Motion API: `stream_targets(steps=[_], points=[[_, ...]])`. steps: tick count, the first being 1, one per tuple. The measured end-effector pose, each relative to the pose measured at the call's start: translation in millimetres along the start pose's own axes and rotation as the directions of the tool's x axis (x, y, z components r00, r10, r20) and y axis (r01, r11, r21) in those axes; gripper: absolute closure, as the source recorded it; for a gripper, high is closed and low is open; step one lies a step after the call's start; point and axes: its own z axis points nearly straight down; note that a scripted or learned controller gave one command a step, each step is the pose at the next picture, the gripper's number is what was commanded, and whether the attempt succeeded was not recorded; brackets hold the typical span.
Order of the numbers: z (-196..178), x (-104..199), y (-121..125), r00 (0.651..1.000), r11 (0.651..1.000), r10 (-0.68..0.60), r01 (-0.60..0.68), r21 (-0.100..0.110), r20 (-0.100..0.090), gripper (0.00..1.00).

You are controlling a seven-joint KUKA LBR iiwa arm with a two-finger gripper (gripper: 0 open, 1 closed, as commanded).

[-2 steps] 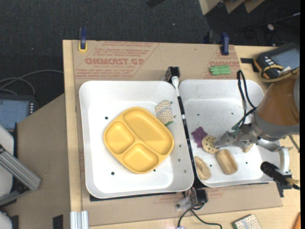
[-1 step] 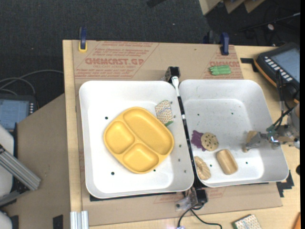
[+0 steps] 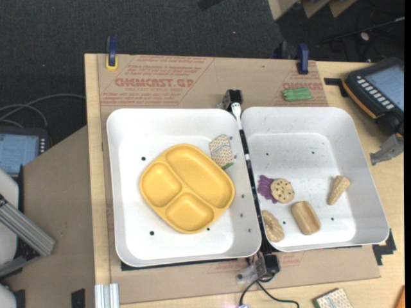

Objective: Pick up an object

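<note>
We see a glossy yellow three-compartment plate in the left bin, a small patterned carton touching its upper right rim. Right of that plate, the right bin holds a round cookie on a purple scrap, a tan bread roll, a lumpy pastry and a ridged cone.

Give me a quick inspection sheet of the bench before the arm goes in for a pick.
Surface: brown board bearing two white bins side by side, left bin and right bin.
Job's things: yellow divided plate and small patterned block in the left bin; round cookie, purple piece, bread roll, tan cone and peanut-shaped piece in the right bin.
Clutter: green piece on the board behind the right bin.
Tool: nothing seen.
Cables: black cable at the front edge.
Surroundings: tablet pendant at right, dark carpet behind.
</note>
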Motion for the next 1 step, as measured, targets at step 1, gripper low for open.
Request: stream_targets(steps=[1], points=[[126.2,2.3,-3.5,1.0,1.0,0.003,-0.003,0.018,-0.01,0.0]])
